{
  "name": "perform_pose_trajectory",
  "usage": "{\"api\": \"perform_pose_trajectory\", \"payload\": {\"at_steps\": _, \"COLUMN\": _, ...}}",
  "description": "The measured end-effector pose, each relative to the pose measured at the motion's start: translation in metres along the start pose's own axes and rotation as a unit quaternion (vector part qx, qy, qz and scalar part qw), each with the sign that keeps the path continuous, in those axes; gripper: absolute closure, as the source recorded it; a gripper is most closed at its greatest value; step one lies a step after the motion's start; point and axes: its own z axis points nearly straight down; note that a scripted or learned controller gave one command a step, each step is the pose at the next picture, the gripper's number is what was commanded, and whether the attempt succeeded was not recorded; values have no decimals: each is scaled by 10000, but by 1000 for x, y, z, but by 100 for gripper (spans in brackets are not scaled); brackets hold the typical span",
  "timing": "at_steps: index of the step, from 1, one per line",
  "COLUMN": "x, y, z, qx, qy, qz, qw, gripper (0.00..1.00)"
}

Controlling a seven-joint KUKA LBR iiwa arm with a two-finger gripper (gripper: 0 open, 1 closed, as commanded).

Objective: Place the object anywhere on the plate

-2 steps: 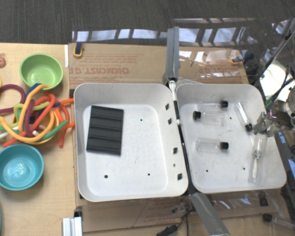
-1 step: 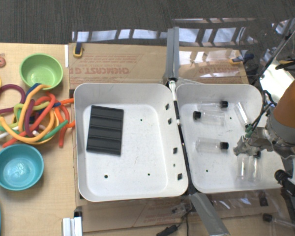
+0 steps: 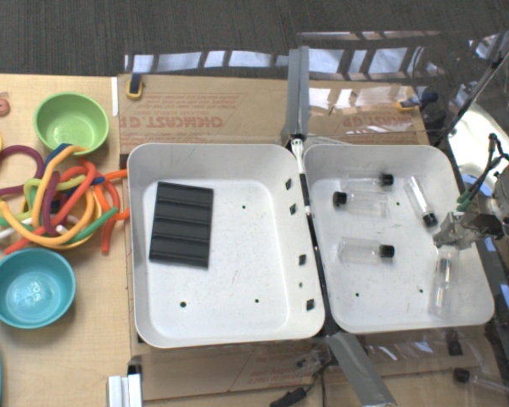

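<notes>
Dark ribbed rectangular plate (image 3: pixel 181 224) flat in left white bin (image 3: pixel 144 312), long axis up-down. Clear black-capped vials (image 3: pixel 365 251) scattered across right white bin (image 3: pixel 483 308), nearest one (image 3: pixel 442 282) just left of and below two-finger gripper (image 3: pixel 460 231) at the right rim. Grip state unreadable. Open floor all the way leftward to the plate.

Robotics lab | two shallow white plastic bins (image 3: pixel 229 333) on a flattened brown cardboard sheet (image 3: pixel 208 113) | dark grey carpet floor (image 3: pixel 153 11) | clear plastic vials (image 3: pixel 365 198)
</notes>
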Motion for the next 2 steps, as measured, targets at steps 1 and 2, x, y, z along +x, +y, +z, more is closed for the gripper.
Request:
{"api": "perform_pose_trajectory", "payload": {"at_steps": 1, "x": -11, "y": -21, "z": 18, "qx": 5, "qy": 8, "qz": -426, "qw": 9991, "gripper": 100}}
{"api": "perform_pose_trajectory", "payload": {"at_steps": 2, "x": -1, "y": 33, "z": -25, "qx": -12, "qy": -3, "qz": -1288, "qw": 9917, "gripper": 100}}
